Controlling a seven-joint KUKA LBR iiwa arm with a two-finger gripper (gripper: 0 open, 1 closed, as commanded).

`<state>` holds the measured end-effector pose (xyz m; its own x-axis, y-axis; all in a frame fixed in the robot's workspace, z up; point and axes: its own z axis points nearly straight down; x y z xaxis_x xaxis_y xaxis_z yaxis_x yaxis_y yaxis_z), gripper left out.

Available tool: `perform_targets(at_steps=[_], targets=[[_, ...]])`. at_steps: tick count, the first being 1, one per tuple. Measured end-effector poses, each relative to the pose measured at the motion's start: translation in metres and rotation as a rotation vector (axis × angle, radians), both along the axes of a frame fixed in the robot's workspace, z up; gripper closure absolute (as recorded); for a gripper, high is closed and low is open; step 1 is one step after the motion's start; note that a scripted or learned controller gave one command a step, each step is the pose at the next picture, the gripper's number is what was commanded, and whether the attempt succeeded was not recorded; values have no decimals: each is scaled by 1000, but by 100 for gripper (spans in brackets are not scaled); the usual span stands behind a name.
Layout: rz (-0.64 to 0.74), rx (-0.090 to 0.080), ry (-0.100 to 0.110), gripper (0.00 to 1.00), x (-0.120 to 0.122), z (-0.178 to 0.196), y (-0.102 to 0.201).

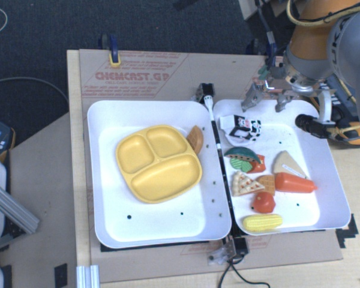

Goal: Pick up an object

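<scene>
My gripper [264, 103] hangs over the back edge of the right bin [324, 161], its two fingers spread open with nothing between them. Just in front of it and to the left lies a black-and-white cow toy [243, 128]. Further forward in the same bin lie a green and red toy [242, 158], a pizza slice [243, 185], a cracker [266, 182], a pale cheese wedge [287, 162], an orange carrot [294, 184], a red tomato [264, 203] and a yellow corn cob [263, 222].
The left bin [105, 179] holds a yellow divided plate [159, 162] and a brown bread-like piece [195, 139] by its right wall. A black clip [206, 92] sits at the back between the bins. The arm's orange band [324, 11] is at the upper right.
</scene>
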<state>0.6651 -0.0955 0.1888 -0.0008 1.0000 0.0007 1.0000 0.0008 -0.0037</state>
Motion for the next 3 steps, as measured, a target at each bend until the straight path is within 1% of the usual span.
perform_targets(at_steps=[1,2,3], targets=[[2,-1,-2,100,1,10,0],[7,1,-15,100,-32,135,68],[5,2,0,100,-118,165,108]])
